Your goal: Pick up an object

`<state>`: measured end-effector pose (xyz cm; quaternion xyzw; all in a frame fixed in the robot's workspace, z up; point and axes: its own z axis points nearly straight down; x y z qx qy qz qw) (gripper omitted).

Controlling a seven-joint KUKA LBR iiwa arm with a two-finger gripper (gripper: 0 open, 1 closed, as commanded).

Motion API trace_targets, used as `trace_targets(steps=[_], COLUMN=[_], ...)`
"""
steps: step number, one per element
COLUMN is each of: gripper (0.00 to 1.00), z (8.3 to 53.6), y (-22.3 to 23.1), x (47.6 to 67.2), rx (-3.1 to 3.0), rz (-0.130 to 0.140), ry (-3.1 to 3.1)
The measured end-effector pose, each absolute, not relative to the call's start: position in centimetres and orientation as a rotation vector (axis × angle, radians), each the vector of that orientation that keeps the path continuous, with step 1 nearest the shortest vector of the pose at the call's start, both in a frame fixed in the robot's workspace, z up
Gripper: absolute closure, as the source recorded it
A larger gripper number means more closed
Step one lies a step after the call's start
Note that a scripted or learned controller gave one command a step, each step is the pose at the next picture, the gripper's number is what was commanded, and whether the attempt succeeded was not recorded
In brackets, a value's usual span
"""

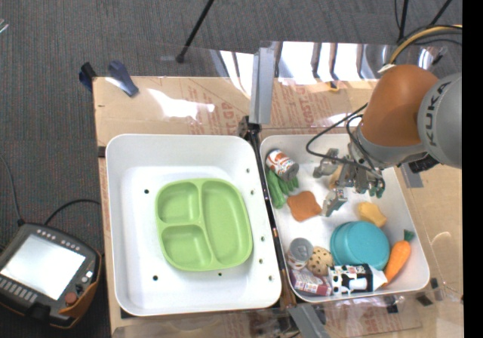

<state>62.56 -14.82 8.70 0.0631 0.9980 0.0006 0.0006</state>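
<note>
We've got the gripper [337,198] hovering mid right bin [419,250], nearer its back edge. Fingers look parted, nothing between them. Closest candidate is the orange-brown flat piece [304,206], just beside the fingertips toward the bin's left wall, long axis roughly left-right. Yellow piece [371,213] sits just on the other side. Teal bowl [361,245] is nearer the front edge.

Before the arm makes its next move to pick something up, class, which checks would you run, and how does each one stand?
1. Gripper is over the right bin: ok.
2. An object sits between the fingers: cannot tell.
3. Toast piece lies near the gripper: ok.
4. Teal bowl and carrot lie apart from the gripper: ok.
5. Green tray lies flat in the left bin: ok.
</note>
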Motion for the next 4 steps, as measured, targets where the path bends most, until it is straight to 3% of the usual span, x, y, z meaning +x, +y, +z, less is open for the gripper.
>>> trace_targets(steps=[1, 2, 3, 4], gripper=[0.00, 0.00, 1.00, 0.00], z=[8.6, 8.6, 9.5, 9.5], y=[-8.7, -9.1, -9.1, -9.0], x=[57.4, 56.4, 56.6, 56.5], rx=[0.262, 0.557, 0.552, 0.552], rz=[0.005, 0.002, 0.003, 0.003], ry=[3.132, 3.096, 3.094, 3.095])
